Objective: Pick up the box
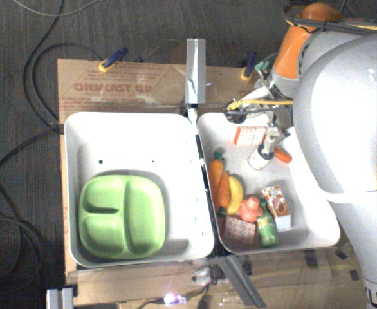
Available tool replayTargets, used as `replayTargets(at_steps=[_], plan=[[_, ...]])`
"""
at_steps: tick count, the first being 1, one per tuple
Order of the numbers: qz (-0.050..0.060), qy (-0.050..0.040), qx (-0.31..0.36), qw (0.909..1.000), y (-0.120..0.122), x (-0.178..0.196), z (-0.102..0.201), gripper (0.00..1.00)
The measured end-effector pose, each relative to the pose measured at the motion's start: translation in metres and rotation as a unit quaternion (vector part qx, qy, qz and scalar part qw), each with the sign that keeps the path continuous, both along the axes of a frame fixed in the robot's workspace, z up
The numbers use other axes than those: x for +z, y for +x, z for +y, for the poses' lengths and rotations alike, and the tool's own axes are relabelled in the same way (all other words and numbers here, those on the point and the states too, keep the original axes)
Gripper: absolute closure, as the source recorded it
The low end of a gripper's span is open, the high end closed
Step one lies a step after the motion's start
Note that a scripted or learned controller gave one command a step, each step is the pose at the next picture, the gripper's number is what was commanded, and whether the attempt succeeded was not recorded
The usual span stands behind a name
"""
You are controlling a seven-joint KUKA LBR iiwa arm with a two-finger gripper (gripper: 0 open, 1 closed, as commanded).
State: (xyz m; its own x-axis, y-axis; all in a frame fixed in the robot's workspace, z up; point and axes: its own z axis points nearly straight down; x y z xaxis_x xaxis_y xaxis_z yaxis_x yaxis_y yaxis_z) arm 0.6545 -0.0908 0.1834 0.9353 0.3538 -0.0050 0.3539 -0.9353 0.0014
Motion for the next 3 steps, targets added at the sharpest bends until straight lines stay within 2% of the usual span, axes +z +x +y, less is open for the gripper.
replayTargets(at_steps=[1,2,3], plan=[[-0.011,-0.0005,-0.033,0.9994,0.009,-0.046,-0.019,0.00],[0.000,-0.0001,0.020,0.9998,-0.003,0.000,0.002,0.00],[0.006,0.0010,0.020,0.9998,-0.002,-0.091,-0.011,0.00]])
